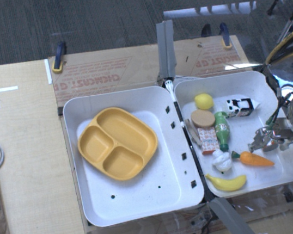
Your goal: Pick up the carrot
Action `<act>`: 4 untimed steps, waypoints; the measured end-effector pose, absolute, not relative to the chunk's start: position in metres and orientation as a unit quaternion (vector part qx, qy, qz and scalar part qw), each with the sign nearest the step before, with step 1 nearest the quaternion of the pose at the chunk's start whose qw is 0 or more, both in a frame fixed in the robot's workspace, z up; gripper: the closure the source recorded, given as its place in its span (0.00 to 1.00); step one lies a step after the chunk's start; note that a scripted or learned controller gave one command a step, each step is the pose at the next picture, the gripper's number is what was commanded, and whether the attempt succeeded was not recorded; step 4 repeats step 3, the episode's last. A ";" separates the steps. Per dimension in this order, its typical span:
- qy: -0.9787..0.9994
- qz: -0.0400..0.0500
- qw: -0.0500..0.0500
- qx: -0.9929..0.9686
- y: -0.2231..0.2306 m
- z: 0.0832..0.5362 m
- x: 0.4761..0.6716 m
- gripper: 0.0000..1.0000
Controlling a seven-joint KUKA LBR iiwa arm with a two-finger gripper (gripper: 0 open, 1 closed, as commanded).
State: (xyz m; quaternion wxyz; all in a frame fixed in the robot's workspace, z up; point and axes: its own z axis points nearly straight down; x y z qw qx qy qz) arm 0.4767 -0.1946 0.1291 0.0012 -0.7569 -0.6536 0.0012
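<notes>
Light wood bench [29, 176] with dark carpet behind it, two shallow white bins side by side, and the action is all in the right-hand white bin [286, 166]. The metal two-finger gripper [263, 142] sits low over that bin's right side, and the small orange carrot with a green stub end [254, 159] lies on the bin floor just below and a touch left of its tip, near it but not between the fingers as far as I can see. Honestly can't tell whether the fingers are apart or together, it's just a shiny tangle at this angle. For a clean grab I'd line the fingers up across the carrot's narrow width, centre over the fat middle, and come straight down, since it'll probably roll if nudged. Further left of the tool there's a yellow banana [227, 182] and a white crumpled lump [221, 161] sitting close to the carrot's green end, so keep clear of those. Way off left, the yellow divided plastic plate [117, 143] in the other bin doesn't matter. Most of the arm is cut off at the frame edge.
</notes>
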 end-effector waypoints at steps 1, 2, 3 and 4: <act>-0.862 0.000 0.001 -0.507 -0.174 0.091 0.477 0.00; -0.861 0.000 0.001 -0.508 -0.175 0.099 0.478 1.00; -0.857 0.001 0.000 -0.515 -0.147 0.212 0.508 1.00; -0.857 0.001 0.000 -0.515 -0.147 0.212 0.508 1.00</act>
